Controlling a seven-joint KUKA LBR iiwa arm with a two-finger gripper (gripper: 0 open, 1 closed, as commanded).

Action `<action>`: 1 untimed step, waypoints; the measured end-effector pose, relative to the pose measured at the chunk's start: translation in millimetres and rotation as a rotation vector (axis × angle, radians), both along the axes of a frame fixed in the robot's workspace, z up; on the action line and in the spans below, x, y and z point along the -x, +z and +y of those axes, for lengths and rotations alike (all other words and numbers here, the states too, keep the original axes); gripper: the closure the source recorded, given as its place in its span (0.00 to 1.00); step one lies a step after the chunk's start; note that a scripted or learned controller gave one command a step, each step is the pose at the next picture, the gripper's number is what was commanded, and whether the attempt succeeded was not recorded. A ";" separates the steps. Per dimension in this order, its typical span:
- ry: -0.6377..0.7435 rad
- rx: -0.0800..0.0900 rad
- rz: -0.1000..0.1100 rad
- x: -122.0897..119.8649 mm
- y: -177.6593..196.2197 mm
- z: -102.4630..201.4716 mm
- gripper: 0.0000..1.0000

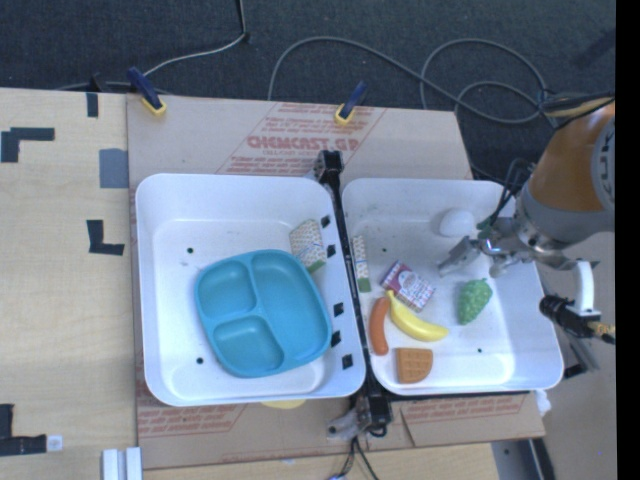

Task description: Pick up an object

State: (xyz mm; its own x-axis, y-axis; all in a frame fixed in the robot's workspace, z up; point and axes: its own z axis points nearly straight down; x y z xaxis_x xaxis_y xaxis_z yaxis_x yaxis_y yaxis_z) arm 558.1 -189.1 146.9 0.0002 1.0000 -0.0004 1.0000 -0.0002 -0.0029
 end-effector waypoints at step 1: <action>0.001 0.000 -0.005 35.3 -60.7 -4.6 0.00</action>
